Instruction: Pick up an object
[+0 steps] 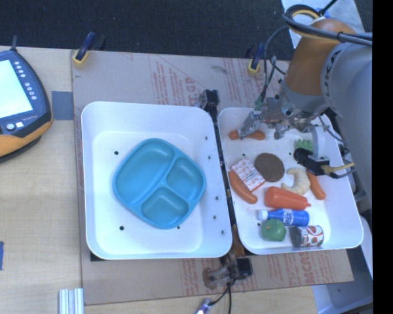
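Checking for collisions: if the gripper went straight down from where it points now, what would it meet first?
Likely the small orange carrot-like piece at the right white bin's far-left corner, just below the gripper; depth is unclear, so it may land on the bin floor beside it.

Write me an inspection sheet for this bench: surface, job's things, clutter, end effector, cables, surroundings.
Surface: wooden bench with a cardboard sheet under two white bins.
Job's things: right bin holds toy food, including a brown patty, a hot dog, a carrot, a blue bottle, a green apple and a can.
Clutter: left bin holds a blue divided plate.
End effector: low over the right bin's far edge, by a small orange piece.
Cables: loops along the arm.
Surroundings: orange control pendant at left; clamps on the cardboard.
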